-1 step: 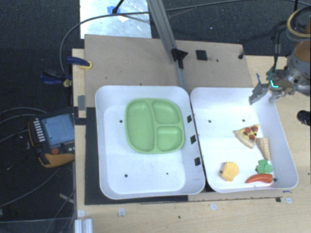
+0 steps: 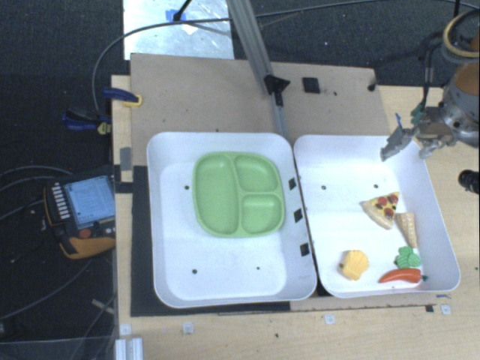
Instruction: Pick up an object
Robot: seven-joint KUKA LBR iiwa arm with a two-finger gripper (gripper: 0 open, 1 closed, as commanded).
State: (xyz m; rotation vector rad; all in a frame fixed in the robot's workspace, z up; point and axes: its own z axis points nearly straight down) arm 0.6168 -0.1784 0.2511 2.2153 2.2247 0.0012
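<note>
A top-down, slanted view of a tan counter (image 2: 225,96) bearing two shallow white bins side by side. The left bin (image 2: 169,276) holds a light green divided plate (image 2: 238,193) with three compartments, lying flat near the bin's upper middle. The right bin (image 2: 330,163) holds small toy foods gathered in its lower right part: a pizza slice (image 2: 382,208), with an ice-cream cone (image 2: 407,228) just beside it on the right, a yellow piece, perhaps corn, (image 2: 354,264) lower down, a green leafy piece (image 2: 409,258), and a red chili pepper (image 2: 399,277) touching the green piece's lower edge. The robot arm enters from the right, and its jaws (image 2: 409,146) hang above the right bin's upper right corner, well apart from the toys. The jaws stand apart with nothing between them.
</note>
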